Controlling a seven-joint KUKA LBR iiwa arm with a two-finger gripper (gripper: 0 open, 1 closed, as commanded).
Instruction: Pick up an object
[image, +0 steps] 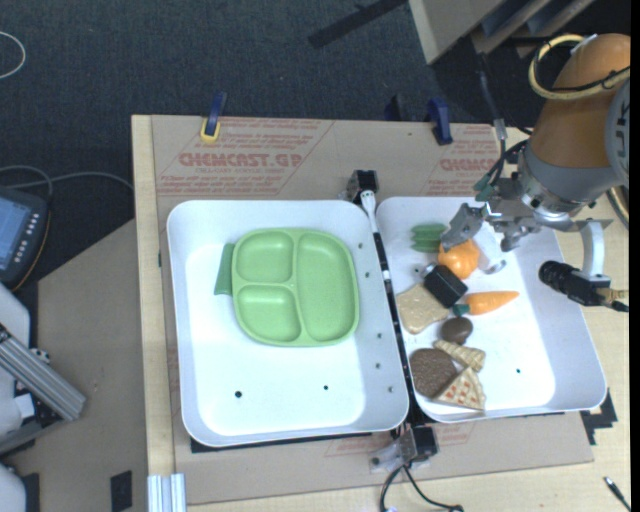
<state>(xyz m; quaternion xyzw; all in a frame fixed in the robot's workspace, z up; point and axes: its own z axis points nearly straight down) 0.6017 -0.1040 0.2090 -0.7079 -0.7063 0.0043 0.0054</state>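
Note:
My gripper (488, 232) hangs over the back of the right bin (560, 345), its two grey fingers (462, 224) spread open with nothing held between them. Just below the left finger lies an orange round toy fruit (459, 260), and a black block (445, 285) leans against its front. An orange carrot (491, 300) lies to the right of the block. A green leafy piece (428, 237) sits left of the gripper. Nearer the front lie a bread slice (420, 308), a small brown cookie (457, 330), a cracker (462, 355), a dark round cookie (432, 372) and a pizza slice (463, 391).
The left bin (200, 340) holds a green divided plate (295, 287). A black divider with clips (378, 260) runs between the bins. The right half of the right bin is bare white floor. A black cylinder (572, 282) on the arm's side overhangs the right rim.

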